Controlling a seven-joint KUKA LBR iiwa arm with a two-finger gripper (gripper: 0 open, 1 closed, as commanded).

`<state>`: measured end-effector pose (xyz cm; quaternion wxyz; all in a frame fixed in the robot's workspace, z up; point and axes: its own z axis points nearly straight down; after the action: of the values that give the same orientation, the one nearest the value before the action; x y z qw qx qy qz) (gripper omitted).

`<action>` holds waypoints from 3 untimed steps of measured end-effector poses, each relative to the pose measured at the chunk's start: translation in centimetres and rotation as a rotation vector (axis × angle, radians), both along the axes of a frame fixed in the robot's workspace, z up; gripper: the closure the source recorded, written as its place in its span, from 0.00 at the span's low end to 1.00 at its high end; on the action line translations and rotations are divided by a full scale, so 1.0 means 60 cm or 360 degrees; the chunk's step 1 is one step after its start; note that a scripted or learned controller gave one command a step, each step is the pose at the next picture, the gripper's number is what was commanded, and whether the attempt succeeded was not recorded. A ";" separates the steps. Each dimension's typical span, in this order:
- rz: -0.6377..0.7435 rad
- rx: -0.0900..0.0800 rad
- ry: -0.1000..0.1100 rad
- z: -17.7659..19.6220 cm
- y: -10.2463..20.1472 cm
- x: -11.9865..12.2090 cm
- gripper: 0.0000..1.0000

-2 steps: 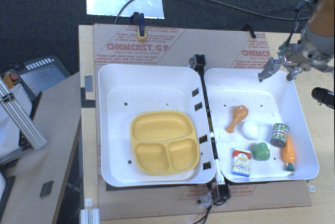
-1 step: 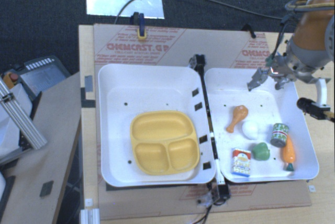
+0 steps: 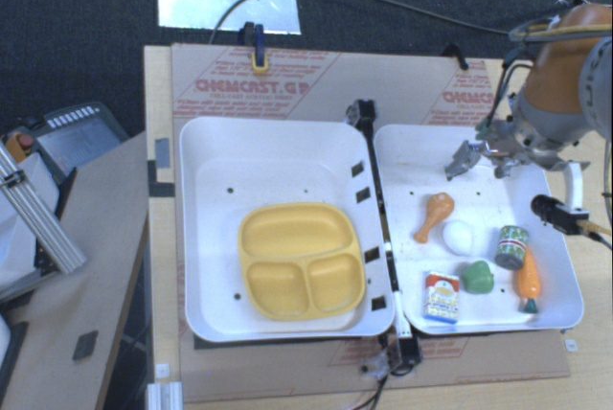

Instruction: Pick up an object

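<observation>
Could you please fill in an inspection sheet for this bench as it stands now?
Surface: two white bins, left bin, right bin, on a printed board.
Job's things: right bin holds chicken leg, egg, can, carrot, green pepper, small carton.
Clutter: yellow divided tray in left bin.
Grippers: pincer above right bin's far part, nothing between fingers.
Cables: black cable behind bench.
Surroundings: grey device at left.

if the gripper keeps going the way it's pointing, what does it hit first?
The gripper points down over the right bin. Probably bare bin floor first; the drumstick lies nearer the camera, apart. Depth is unclear.
</observation>
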<state>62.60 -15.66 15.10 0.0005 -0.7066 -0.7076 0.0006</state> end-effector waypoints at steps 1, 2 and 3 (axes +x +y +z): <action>-0.0001 0.0000 0.0001 -0.091 -0.016 0.002 0.00; 0.0001 -0.0002 -0.0011 -0.067 -0.016 0.006 1.00; -0.0001 -0.0003 -0.0014 0.034 -0.030 0.003 1.00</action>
<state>62.76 -17.43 17.14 -0.0033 -0.7069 -0.7073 -0.0018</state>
